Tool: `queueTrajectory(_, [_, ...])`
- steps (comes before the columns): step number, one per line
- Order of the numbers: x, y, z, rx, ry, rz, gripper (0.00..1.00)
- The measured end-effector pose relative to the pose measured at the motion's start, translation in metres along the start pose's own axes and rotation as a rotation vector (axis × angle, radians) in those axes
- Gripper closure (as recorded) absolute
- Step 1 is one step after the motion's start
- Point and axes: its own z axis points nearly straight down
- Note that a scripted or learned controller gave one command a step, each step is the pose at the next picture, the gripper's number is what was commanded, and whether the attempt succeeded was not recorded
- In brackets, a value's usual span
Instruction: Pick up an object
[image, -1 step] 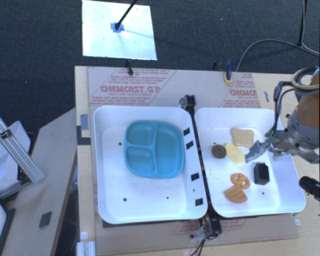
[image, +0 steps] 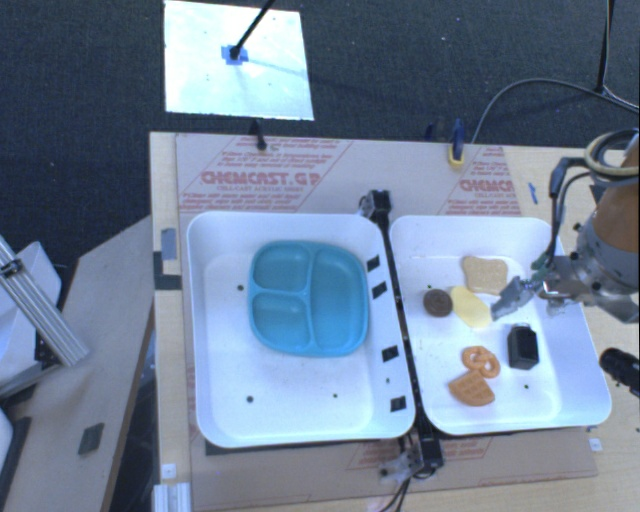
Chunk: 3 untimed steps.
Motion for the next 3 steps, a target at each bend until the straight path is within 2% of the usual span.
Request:
queueTrajectory(2, [0.010, -0.002, 0.088, 0.004, 0.002, 0.003, 0.00])
queueTrajectory(3, [0.003, 0.005, 0.141, 0.003, 0.002, 0.003, 0.00])
